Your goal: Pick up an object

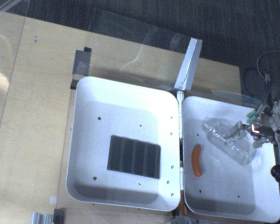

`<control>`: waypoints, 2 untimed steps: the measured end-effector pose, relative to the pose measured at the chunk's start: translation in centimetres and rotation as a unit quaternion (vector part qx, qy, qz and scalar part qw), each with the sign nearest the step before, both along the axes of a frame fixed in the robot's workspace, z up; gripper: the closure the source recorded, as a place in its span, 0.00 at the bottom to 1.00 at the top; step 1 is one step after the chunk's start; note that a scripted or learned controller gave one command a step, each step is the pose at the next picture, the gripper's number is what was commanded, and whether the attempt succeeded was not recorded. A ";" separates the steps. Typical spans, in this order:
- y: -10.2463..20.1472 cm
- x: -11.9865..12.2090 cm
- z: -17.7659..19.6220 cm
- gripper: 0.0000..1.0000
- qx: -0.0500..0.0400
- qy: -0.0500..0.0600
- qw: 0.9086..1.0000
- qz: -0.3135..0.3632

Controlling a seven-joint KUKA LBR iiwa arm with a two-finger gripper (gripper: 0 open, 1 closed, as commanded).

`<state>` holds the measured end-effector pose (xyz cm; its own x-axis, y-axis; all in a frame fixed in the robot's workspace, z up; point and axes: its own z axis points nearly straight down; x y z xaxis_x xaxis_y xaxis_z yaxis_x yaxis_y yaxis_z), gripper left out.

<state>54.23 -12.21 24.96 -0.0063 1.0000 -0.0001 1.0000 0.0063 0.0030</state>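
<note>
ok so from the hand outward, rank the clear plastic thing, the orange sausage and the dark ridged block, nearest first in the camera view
Measured from the hand in the camera view:
1. Clear plastic piece, right bin, just left of the hand.
2. Orange sausage, right bin, near its left wall.
3. Dark ridged block, middle of the left bin.

a dark ribbed panel lies flat in the left white bin.
</note>
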 end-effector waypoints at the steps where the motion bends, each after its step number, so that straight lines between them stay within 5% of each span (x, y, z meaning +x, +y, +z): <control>1: 2.6 2.8 -15.0 0.00 0.000 0.000 1.000 -0.013; 2: 3.8 -0.5 -15.9 0.00 -0.001 -0.007 1.000 0.013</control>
